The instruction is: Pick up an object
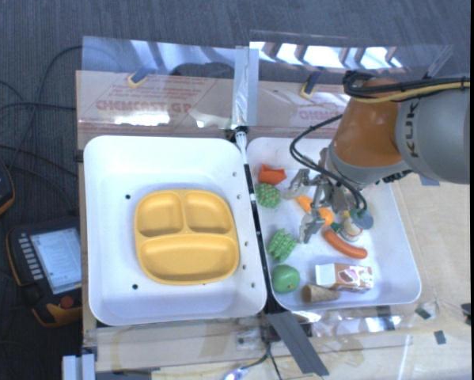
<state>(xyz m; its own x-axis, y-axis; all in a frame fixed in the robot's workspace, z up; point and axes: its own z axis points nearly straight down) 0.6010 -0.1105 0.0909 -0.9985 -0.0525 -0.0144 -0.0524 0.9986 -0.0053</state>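
gripper (322,204) hung low in right bin (395,279), fingers spread over small orange carrot (304,204), nothing pinched. looked light, stiff, slippery plastic; best gripped across narrow middle. lay just right of far green piece (268,197), with sausage (346,245) nearer. held yellow tray (187,236), left bin (110,165).

Toy foods (346,245) scattered in right bin (403,252)

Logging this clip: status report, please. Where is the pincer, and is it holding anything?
Pincer low in right white bin, over small orange toy piece. Grasp unconfirmed. Red sausage-shaped toy close beside.
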